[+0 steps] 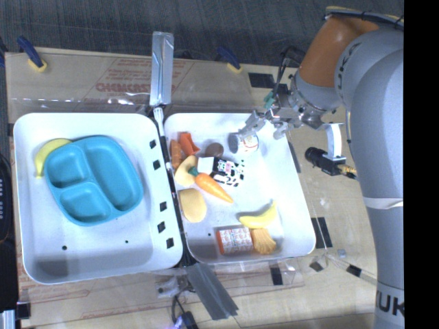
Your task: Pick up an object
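- Arm (374, 115): grey, orange band above the wrist, enters from the right; its body is cut off at the right and bottom edges of the view.
- Worktop (82, 74): carries two shallow white bins side by side, with a clear printed sheet along the far side.
- Left bin (41, 252): holds a blue divided plate (92, 177) with three compartments. A yellow banana-shaped piece (46, 151) lies at the plate's far-left edge, partly under it.
- Right bin (288, 204): holds the loose objects, mostly along its left wall and near edge.
- Hand (248, 139): over the far middle of the right bin, reaching down-left. A small grey cylinder-like part and a white piece with a red mark sit at its tip; cannot tell whether these belong to the hand or are an object. Cannot tell if the tips are apart or together, or whether they touch the bin floor.
- Carrot (212, 187): orange, lying diagonally, touching the black-and-white cow-patterned block (230, 172).
- Yellow banana (258, 217): near the bin's near-right area, just beside a tan brush-like item (263, 240).
- Red-labelled can (234, 239): on its side, touching the tan item.
- Pale potato-like lump (193, 205): by the left wall, below the carrot.
- Cluster at the far-left of the bin: an orange piece (186, 143), a brown rounded piece (214, 149), a pale yellow piece (184, 175); they overlap and are hard to tell apart.
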Robot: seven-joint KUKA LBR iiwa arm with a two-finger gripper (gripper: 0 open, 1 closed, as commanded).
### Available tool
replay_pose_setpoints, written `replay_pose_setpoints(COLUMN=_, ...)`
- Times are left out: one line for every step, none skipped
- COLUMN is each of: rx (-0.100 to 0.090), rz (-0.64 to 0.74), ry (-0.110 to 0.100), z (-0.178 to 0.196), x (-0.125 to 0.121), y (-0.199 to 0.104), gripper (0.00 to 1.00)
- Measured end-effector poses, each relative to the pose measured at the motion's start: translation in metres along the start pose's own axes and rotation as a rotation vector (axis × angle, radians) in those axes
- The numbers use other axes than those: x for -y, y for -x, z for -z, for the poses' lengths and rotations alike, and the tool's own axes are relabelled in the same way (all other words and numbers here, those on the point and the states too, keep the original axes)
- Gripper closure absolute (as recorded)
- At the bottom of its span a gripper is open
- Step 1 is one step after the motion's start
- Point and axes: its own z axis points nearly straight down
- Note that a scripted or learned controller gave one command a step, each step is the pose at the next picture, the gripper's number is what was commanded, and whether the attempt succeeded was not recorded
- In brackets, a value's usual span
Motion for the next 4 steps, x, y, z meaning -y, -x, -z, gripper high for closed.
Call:
replay_pose_setpoints(rx=0.002, rz=-0.092, ry=0.006, z=-0.087, x=-0.014, y=-0.015, gripper=0.0)
replay_pose_setpoints(rx=0.001, rz=-0.053, ry=0.005, z=-0.099, x=-0.016, y=-0.009, gripper=0.0)
replay_pose_setpoints(rx=0.002, rz=-0.046, ry=0.006, z=-0.086, x=-0.018, y=-0.011, gripper=1.0)
replay_pose_setpoints(rx=-0.001, rz=0.006, ry=0.01, z=-0.022, x=-0.018, y=-0.098, gripper=1.0)
